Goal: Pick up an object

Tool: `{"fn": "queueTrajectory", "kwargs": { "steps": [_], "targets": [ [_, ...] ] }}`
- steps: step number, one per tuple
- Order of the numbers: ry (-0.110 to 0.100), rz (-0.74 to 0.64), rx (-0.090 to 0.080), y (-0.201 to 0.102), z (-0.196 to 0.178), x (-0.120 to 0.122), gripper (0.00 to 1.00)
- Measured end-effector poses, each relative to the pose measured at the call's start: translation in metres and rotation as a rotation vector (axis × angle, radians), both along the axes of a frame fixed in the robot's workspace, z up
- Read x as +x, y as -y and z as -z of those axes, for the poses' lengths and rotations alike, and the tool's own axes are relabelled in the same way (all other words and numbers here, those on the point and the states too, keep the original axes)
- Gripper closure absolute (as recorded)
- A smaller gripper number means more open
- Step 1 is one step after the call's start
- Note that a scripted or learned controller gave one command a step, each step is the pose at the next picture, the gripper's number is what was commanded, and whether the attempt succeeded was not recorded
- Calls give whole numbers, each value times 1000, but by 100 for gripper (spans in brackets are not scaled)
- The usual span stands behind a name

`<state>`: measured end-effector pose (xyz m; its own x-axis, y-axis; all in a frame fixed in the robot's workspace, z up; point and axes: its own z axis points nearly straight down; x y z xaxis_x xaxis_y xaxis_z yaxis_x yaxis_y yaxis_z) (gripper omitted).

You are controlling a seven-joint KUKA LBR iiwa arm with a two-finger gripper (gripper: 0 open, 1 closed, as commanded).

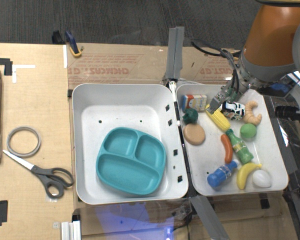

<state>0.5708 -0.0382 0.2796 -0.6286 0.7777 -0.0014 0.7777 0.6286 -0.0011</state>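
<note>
1. Top right: grey KUKA arm w/ orange band (pixel 275 31), reaching down into the right bin (pixel 277 149).
2. Gripper (pixel 229 98) low over that bin's upper middle; cannot tell its state, nothing seen held.
3. Just below-left of gripper: toy corn cob (pixel 219 119), long axis diagonal, upper-left to lower-right. Touching or nearly so, right of cob: small black-and-white toy cow (pixel 235 111). Likeliest targets, judged by nearness.
4. Also in right bin: small carton (pixel 196 102), dark green piece (pixel 190 116), tan round bun (pixel 194 134), pale croissant-like piece (pixel 253 112), green ball (pixel 248 130), red sausage (pixel 226 148), green bottle (pixel 239 147), blue bottle (pixel 220 176), banana (pixel 246 173), white egg (pixel 262 179).
5. Left bin (pixel 90 104): teal divided plate (pixel 131 160), three compartments.
6. On bench left of bins: scissors (pixel 42 173), tape roll (pixel 23 141).
</note>
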Motion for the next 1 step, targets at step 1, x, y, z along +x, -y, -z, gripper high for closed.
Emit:
{"fn": "queueTrajectory", "kwargs": {
  "steps": [1],
  "targets": [
    [-2, 151, 1, -6, 42, -25, 100]
  ]
}}
